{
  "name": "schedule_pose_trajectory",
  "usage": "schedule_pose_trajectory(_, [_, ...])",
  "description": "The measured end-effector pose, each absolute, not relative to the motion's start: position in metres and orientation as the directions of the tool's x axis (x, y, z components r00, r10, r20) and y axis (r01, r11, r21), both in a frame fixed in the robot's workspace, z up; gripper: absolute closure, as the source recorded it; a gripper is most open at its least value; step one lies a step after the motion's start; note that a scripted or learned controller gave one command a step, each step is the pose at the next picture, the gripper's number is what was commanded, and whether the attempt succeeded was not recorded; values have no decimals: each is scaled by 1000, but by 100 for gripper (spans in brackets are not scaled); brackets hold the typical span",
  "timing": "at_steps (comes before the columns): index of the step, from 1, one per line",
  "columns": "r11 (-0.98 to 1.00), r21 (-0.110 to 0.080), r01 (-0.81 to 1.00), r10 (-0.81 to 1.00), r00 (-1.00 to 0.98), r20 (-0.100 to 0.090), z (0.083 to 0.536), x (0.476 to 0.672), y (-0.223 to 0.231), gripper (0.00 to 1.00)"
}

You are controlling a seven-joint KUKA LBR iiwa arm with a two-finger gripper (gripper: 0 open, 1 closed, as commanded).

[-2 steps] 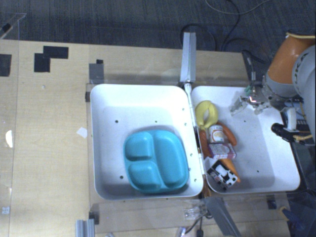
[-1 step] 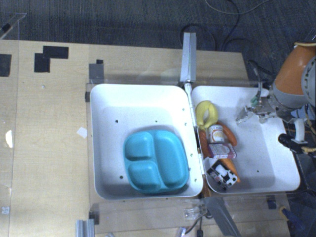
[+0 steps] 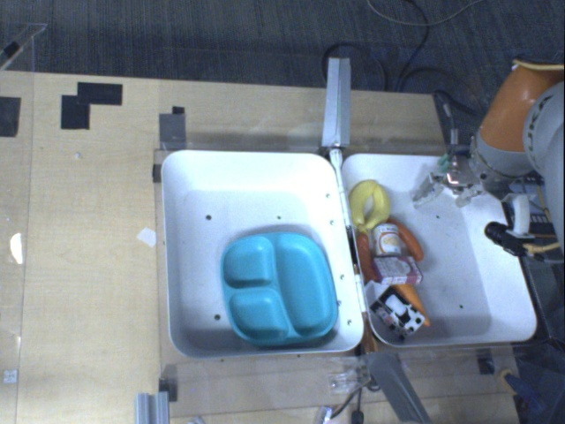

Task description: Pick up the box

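The box (image 3: pixel 398 269) is small, white and pink, and lies flat near the left wall of the right bin (image 3: pixel 494 307), among other items. My gripper (image 3: pixel 446 190) hangs over the far part of that bin, up and to the right of the box and well apart from it. Its two metal fingers (image 3: pixel 425 191) are spread open with nothing between them. The grey arm with its orange band (image 3: pixel 512 104) enters from the right.
Around the box lie a yellow banana-shaped toy (image 3: pixel 369 203), a small jar (image 3: pixel 387 239), an orange carrot (image 3: pixel 411 297) and a black-and-white item (image 3: pixel 394 313). A blue divided plate (image 3: pixel 278 287) sits in the left bin (image 3: pixel 190 237). The right bin's right half is bare floor.
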State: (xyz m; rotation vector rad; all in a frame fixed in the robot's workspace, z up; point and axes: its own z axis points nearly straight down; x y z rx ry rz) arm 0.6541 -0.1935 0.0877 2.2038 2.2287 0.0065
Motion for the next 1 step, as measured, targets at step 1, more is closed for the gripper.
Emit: schedule_pose_trajectory(1, [108,7,994,994,-107,-3,87,637,-205,0])
